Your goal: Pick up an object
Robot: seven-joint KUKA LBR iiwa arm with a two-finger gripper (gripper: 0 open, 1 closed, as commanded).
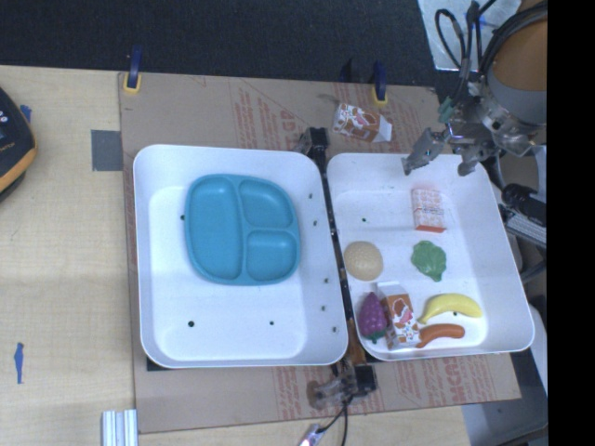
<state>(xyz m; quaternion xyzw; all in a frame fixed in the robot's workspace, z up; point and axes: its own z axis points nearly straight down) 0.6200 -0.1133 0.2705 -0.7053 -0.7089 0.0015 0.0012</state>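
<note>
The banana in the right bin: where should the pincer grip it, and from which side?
Grip the banana at mid-length, from above, fingers across its narrow width. It lies flat and curved, with the sausage touching below, so a top approach at the middle looks safest.

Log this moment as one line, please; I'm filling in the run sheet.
phase: pre-grasp | gripper: open, holding nothing, above right bin's far edge | nearest item: pink packet | left bin: blue divided plate

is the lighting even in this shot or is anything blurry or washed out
Camera view: soft, fairly even light, with mild glare on the white bins that flattens their walls; faint shadows hug the blue plate and banana; the claw looks slightly blurred; small print on the packets is unreadable.
</note>
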